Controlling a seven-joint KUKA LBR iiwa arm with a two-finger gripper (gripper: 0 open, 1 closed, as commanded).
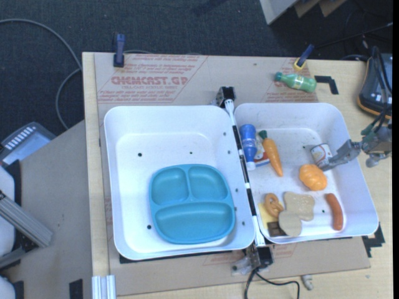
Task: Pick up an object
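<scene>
The right bin (336,120) holds several toy foods. A blue bottle (248,139) lies along its left wall, with an orange carrot (272,157) beside it. An orange fruit (313,177) sits mid-bin and a red sausage (336,211) lies near the right wall. A brown pastry (272,203) and tan bread slices (298,207) lie at the front. My gripper (320,154) reaches in from the right, low over the bin floor, just above and right of the orange fruit. It is open with nothing between its fingers.
The left bin (124,129) holds a blue divided plate (192,203). A green bottle (296,81) lies on the bench behind the right bin. Blue clamps (118,48) stand at the bench's back edge. A black clip (225,95) joins the bins at the back.
</scene>
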